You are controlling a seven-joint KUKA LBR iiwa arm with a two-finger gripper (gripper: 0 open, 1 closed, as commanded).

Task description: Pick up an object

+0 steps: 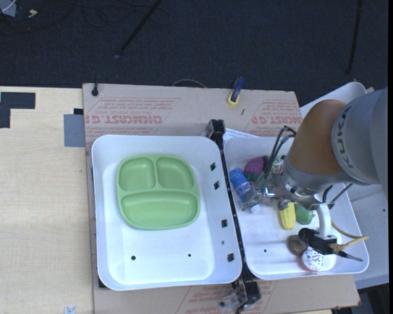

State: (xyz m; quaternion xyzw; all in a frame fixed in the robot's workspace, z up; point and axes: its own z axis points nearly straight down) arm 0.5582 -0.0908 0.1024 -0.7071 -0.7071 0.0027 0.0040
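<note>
Grey arm reaches in from the right, tool lowered.

Green tray, white bins, blue bottle, yellow item.

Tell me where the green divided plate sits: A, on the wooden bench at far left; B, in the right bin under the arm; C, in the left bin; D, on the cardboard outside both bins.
C: the plate lies flat in the left bin, in its upper part, while the arm is over the right bin.
</note>
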